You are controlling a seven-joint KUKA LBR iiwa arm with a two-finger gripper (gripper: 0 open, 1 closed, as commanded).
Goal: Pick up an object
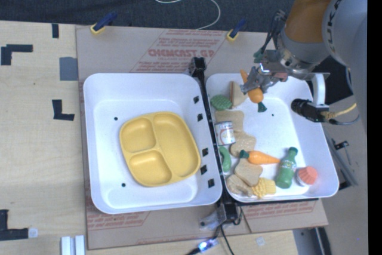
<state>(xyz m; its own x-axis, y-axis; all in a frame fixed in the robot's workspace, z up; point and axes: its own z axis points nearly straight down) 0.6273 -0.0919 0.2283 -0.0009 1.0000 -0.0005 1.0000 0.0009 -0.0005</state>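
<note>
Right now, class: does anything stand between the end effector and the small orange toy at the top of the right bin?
Nothing visible does. The end effector sits directly over the orange toy, apparently touching it; the bread slice lies just beside, to the left.
</note>
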